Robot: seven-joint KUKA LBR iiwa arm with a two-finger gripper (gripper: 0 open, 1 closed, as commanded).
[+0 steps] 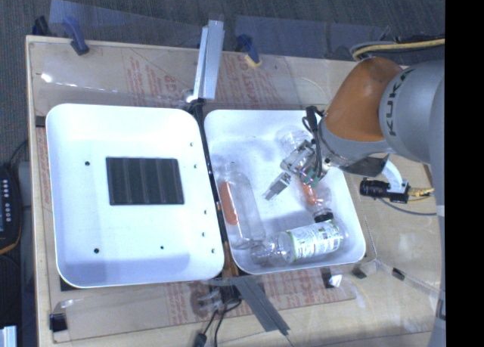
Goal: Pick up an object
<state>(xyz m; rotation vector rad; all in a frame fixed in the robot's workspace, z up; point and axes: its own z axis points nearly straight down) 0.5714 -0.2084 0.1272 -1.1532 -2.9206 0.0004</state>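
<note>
The right bin (346, 187) holds several clear plastic bottles. One with an orange strip (231, 206) lies along the bin's left side. A labelled bottle with a black cap (308, 241) lies across the front. A small bottle with reddish contents (314, 193) rests near the right wall, and a crumpled clear one (291, 141) sits toward the back. My gripper (275, 186) hangs low over the middle of this bin, pointing toward the front left, just left of the reddish bottle. Nothing is visibly held in it.
The left bin (76, 149) has a dark ribbed rectangle (144, 181) on its floor. A grey metal post (207, 58) rises between the bins at the back. A black cable and connector (382, 188) lie on the bench right of the right bin.
</note>
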